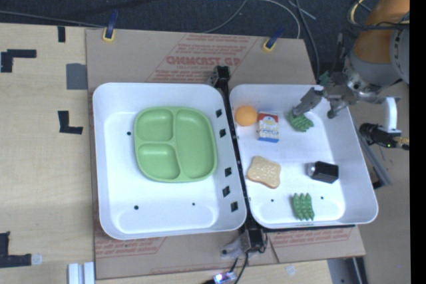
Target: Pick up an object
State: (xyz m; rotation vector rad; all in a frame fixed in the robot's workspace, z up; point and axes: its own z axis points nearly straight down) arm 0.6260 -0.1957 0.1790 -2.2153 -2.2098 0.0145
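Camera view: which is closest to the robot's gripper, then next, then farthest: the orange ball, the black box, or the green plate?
From the gripper:
1. Black box, below it in the right bin.
2. Orange ball, at the right bin's left edge; only a little farther than the box.
3. Green plate, in the left bin.

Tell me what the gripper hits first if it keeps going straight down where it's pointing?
Most likely the green toy near the right bin's far edge: the gripper hangs just above it. Height is hard to judge from this slanted view.
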